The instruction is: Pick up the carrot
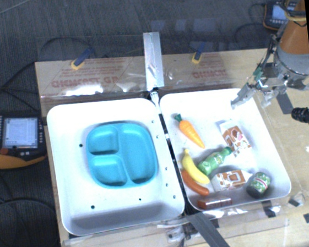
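End effector (249, 91) at bin corner, carrot (190, 132) — orange, green-topped, tapered

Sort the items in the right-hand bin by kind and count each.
Carrot: 1
Banana: 1
Green bottle: 1
Sausages: 2
Small cartons: 2
Dark can: 1
Total: 8

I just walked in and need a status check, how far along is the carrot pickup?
Nothing looks done yet: the carrot lies in the right bin, near its upper left corner, apart from the banana. In hand: the gripper hangs at the bin's upper right rim, well away from the carrot. Left: moving over the carrot, descending, grasping and lifting.
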{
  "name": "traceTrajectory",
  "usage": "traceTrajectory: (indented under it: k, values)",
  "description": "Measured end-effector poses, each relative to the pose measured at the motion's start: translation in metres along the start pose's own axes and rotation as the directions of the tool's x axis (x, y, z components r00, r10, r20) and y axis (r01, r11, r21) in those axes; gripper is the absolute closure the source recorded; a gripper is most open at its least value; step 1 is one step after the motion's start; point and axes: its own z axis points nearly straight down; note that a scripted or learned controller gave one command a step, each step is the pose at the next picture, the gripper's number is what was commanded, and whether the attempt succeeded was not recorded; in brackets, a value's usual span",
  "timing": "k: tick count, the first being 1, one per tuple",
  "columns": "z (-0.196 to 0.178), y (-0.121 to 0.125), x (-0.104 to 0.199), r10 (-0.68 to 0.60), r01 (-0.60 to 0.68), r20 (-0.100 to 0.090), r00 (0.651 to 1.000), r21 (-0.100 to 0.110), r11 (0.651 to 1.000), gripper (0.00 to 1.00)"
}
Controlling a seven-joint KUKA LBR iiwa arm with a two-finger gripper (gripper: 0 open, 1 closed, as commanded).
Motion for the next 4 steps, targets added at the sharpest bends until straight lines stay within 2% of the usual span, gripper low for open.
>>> traceTrajectory:
  k: [1,2,3,4]
  values:
    - [0.052,0.015,0.093,-0.031,0.031,0.002,1.0,0.001,1.0,0.0]
    - [0.137,0.016,0.118,-0.216,0.216,0.009,0.976,-0.011,0.976,0.0]
    - [0.13,0.017,0.119,-0.217,0.217,0.005,0.976,-0.013,0.976,1.0]
    - [0.044,0.051,0.187,-0.47,0.47,0.005,0.883,0.001,0.883,1.0]
